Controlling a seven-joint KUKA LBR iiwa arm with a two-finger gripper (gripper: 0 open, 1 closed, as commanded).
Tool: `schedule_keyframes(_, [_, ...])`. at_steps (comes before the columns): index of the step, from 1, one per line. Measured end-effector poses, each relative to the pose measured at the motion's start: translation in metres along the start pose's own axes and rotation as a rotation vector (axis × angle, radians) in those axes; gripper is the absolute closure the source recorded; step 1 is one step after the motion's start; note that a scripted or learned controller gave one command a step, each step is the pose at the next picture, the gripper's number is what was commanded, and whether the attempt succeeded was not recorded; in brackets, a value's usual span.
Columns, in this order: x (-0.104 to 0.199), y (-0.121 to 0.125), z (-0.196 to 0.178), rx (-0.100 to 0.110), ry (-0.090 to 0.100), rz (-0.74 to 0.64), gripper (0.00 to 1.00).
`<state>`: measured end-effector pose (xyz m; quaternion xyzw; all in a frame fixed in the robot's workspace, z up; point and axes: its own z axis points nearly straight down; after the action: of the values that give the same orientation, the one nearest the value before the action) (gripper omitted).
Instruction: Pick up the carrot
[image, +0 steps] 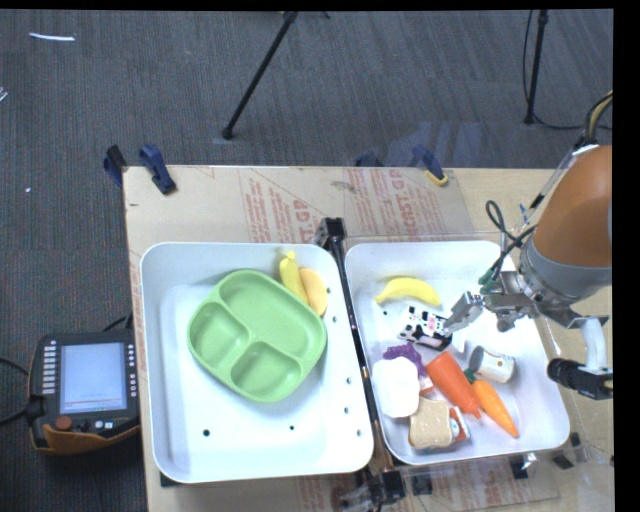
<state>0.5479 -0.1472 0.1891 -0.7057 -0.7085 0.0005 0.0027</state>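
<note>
The grey arm with its orange band is reaching in over the right-hand shallow white bin (520, 262), presumably working toward the toys piled along its near side. Its two-finger gripper (462, 312) is hanging beside a black-and-white toy (424, 327); whether it is spread or pressed together I cannot tell. The long orange carrot (495, 407) is lying free near the bin's front right corner, beside a second orange carrot-like piece (449, 379).

The orange carrot (494, 407) lies flat in the right bin's near right part, slanted, its tip toward the near rim.
</note>
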Motion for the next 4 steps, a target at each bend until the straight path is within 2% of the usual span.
schedule_keyframes(1, [-0.036, -0.023, 0.104, 0.000, 0.000, -0.084, 0.00])
schedule_keyframes(2, [-0.016, -0.068, 0.101, -0.011, -0.004, -0.430, 0.00])
schedule_keyframes(3, [-0.051, -0.070, 0.101, -0.007, -0.006, -0.775, 0.00])
schedule_keyframes(4, [-0.062, -0.065, 0.099, -0.015, -0.016, -1.103, 0.00])
